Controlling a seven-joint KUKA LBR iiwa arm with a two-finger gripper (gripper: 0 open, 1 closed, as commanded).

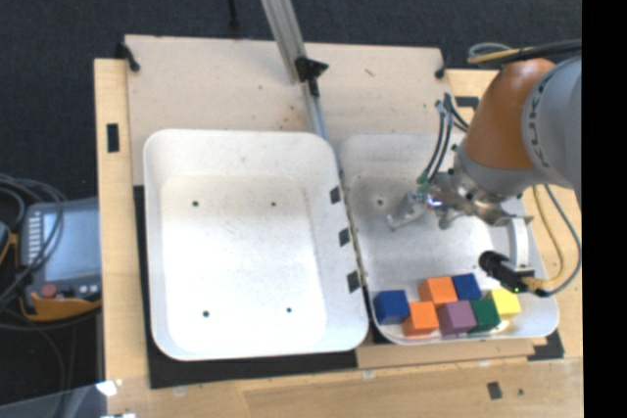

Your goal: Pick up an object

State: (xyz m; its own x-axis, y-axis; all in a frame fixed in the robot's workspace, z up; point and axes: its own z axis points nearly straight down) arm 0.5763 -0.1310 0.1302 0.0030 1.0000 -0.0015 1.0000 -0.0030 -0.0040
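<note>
Several coloured blocks sit clustered in the front corner of the right bin [392, 255]: a blue block [391, 304], an orange block [422, 316], a second orange one [440, 289], a purple block [456, 316], a green block [484, 312], a yellow block [506, 301] and a small blue one [466, 286]. My gripper [423, 215] hangs over the middle of the right bin, behind the cluster and apart from it. Its fingers look spread, with nothing between them.
The left bin [167, 210] lies beside the right one, divided from it by a ridge with black clips. A slanted aluminium bar [279, 5] rises from the back of the bench. Cables [549, 250] trail from the wrist along the right bin's edge.
</note>
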